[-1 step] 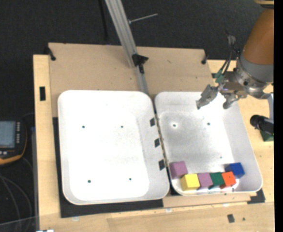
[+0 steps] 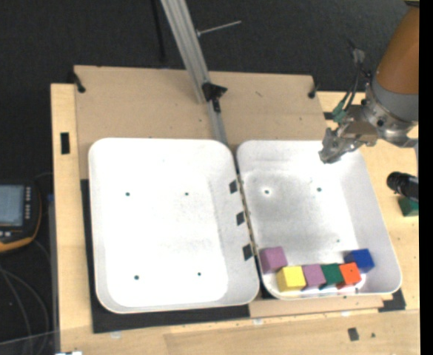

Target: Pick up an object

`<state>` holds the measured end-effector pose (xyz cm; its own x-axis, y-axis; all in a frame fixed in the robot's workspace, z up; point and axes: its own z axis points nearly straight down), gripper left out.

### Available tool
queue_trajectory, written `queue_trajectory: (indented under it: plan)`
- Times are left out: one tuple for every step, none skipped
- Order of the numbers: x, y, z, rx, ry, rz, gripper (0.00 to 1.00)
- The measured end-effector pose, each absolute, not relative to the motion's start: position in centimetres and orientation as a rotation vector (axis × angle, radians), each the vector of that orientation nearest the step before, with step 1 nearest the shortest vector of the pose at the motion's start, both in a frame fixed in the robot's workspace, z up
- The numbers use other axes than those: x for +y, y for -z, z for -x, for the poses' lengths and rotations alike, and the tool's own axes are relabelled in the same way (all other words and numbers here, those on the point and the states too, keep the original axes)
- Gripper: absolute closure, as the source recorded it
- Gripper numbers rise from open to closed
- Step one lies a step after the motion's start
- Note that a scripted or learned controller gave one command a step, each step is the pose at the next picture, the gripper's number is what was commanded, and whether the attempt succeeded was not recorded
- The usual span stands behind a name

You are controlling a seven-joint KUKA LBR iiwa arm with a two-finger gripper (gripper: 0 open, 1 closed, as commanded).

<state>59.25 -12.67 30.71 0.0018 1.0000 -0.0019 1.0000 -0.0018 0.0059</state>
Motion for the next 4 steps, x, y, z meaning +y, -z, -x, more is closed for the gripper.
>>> queue_trajectory:
  plan:
    - [-12.7,-30.7,-59.2,2.216,-0.004,-2.22,0.0]
    - [-12.8,-31.8,-59.3,2.214,-0.007,-2.216,1.0]
    - [-4.4,-28.0,-55.8,2.234,0.001,-2.215,1.0]
    - [-1.3,-32.8,-53.1,2.226,-0.008,-2.211,1.0]
